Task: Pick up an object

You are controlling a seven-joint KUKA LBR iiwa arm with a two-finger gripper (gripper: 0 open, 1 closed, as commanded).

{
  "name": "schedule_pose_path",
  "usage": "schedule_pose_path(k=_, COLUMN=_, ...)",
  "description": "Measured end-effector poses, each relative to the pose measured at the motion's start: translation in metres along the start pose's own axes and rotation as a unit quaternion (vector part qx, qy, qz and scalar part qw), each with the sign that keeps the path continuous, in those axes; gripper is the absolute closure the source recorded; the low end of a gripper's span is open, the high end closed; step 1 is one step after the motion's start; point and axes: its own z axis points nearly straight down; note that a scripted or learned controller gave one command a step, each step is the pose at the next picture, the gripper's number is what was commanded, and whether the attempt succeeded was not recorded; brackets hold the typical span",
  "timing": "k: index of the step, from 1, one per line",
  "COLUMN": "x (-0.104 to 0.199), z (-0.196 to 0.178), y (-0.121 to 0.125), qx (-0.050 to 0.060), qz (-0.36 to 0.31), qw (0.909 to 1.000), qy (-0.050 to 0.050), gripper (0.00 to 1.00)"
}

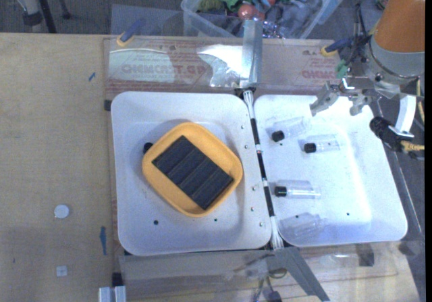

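Several clear vials with black caps (pixel 295 191) are lying scattered in the right bin (pixel 378 223), while a yellow tray with a dark slatted insert (pixel 192 169) is sitting in the left bin (pixel 128 226). The gripper (pixel 341 94) is hovering over the right bin's far edge, holding nothing, its opening impossible to judge. The vials are looking thin, transparent and rollable, so a descent slightly off-centre is likely sending one skidding away.

Two white bins (pixel 128 226) sit on a tan bench (pixel 47 125). The left one holds a yellow-orange tray (pixel 162 189) bearing a dark slatted panel (pixel 192 171). The right one holds clear vials (pixel 297 191) with black caps. The arm (pixel 401 20) is orange and grey.
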Motion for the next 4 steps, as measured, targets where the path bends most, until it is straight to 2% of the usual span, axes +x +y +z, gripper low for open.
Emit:
schedule_pose_path(k=1, x=-0.039, z=0.142, y=0.005, qx=-0.016, qz=0.07, qw=0.9974, qy=-0.004, gripper=0.0)
schedule_pose_path(k=2, x=-0.038, z=0.149, y=-0.005, qx=-0.02, qz=0.061, qw=0.9979, qy=-0.007, gripper=0.0)
schedule_pose_path(k=3, x=-0.083, z=0.151, y=-0.017, qx=-0.018, qz=0.087, qw=0.996, qy=-0.001, gripper=0.0)
schedule_pose_path(k=4, x=-0.068, z=0.166, y=-0.031, qx=-0.002, qz=0.065, qw=0.9979, qy=-0.001, gripper=0.0)
